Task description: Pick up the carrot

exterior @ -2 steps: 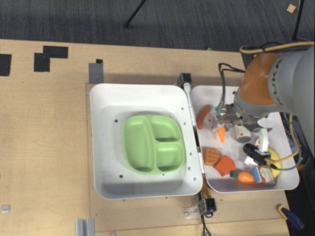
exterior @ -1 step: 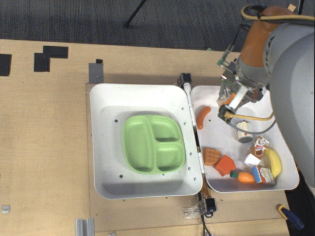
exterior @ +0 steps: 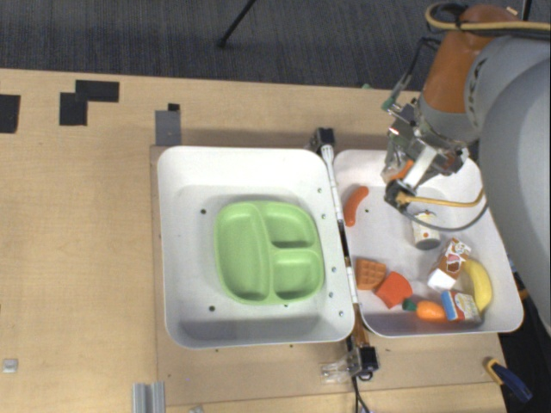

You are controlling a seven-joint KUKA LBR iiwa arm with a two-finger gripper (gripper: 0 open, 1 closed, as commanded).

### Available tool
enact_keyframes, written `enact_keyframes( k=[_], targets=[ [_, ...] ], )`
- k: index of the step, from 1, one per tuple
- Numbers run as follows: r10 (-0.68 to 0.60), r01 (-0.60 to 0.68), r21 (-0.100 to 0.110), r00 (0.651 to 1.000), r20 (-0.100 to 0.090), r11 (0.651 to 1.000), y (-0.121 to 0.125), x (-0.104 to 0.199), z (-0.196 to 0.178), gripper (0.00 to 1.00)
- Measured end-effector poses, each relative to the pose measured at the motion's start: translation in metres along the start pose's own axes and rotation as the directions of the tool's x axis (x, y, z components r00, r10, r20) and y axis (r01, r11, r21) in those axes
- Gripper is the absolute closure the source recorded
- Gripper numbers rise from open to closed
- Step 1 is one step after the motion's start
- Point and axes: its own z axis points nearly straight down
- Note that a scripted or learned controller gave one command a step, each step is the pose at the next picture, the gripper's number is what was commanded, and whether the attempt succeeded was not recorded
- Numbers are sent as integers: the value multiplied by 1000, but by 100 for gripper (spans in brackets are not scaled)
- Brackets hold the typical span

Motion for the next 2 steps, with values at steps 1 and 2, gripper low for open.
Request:
enact_keyframes(
  k=[1,2],
  targets=[
    [-106,106,1,994,0,994,-88,-48,25,100],
    [-196,196,0,981,-1,981,-65,-32,5,100]
  ],
)
